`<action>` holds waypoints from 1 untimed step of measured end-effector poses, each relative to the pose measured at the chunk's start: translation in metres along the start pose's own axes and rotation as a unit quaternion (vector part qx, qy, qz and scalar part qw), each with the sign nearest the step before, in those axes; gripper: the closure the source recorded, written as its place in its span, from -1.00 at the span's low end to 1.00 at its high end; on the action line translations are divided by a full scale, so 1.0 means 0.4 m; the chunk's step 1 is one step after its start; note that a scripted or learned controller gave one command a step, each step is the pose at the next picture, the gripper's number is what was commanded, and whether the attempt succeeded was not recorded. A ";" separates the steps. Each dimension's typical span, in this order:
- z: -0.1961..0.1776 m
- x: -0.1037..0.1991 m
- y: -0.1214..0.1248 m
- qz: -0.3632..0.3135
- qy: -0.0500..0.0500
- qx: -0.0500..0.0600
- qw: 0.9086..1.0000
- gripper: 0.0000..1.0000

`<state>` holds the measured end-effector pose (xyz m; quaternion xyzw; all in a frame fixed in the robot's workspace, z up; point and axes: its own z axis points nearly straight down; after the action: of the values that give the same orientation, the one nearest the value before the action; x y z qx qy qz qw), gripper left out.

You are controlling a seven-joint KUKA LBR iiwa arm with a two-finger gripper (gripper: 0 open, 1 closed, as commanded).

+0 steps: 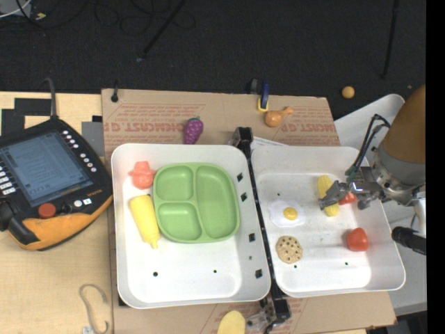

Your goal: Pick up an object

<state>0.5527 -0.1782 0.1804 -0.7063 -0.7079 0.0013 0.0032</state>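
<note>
1. Nearest the camera, a yellow lump (231,321) is seen on the cardboard just past the front rim of the left bin (181,284), and a loose hook (96,305) lies on the bench off that bin's front left corner.
2. Inside the left bin, a green divided plate (195,203) is set toward the back, with a yellow bottle-shaped toy (144,218) touching its left edge and a pink toy (141,175) behind that.
3. To the right of the left bin, in the right bin (334,273), a cookie (288,249) lies at the front, a fried egg (288,213) just behind it, and a red tomato (357,239) well off to the cookie's right.
4. The likely target, a yellow toy (327,190), lies at the back of the right bin, on the far side from the left bin, and the gripper (341,195) is seen right upon it. Dark fingers appear to either side of the toy, but whether they are spread or closed on it cannot be told.
5. For the step in hand to go well, the toy should be centred between the fingers, the closing completed before any lift, and the lift made straight up so the rounded piece is not squeezed out sideways.
6. Beyond the left bin's back rim, a purple grape bunch (193,129) and an orange toy (277,117) rest on the cardboard; a teach pendant (49,172) lies to its left.
</note>
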 end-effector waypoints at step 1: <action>0.160 0.000 0.004 0.000 0.000 0.001 1.000 -1.00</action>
<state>0.5538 -0.1779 0.1162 -0.7064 -0.7078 0.0017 0.0038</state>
